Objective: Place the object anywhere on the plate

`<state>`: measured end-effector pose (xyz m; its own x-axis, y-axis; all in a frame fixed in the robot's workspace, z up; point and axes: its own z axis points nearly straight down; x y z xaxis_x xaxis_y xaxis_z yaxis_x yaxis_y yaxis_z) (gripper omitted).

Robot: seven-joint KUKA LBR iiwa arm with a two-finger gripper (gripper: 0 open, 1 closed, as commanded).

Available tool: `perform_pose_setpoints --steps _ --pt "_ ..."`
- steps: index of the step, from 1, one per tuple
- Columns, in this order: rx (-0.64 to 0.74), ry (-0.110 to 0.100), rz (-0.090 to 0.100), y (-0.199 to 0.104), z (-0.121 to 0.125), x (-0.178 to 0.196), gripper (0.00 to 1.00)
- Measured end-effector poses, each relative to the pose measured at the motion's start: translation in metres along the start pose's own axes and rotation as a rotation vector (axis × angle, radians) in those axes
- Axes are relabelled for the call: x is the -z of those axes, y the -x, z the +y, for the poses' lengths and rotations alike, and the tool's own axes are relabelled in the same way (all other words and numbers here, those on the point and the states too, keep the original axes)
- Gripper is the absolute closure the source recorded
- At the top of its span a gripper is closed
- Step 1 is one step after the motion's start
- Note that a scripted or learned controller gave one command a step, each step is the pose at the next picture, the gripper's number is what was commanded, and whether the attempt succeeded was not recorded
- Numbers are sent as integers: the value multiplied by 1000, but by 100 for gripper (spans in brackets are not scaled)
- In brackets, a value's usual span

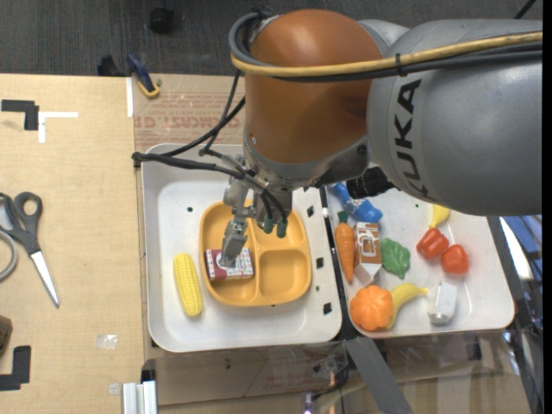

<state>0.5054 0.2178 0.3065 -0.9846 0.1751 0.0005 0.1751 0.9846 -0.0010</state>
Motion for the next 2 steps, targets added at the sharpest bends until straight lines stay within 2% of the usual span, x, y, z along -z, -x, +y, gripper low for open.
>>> perform_pose_setpoints --steps 1,2 --pt "-223 1 -2 -16 -62 184 0" --pt "61 1 -2 1 -88 111 0"
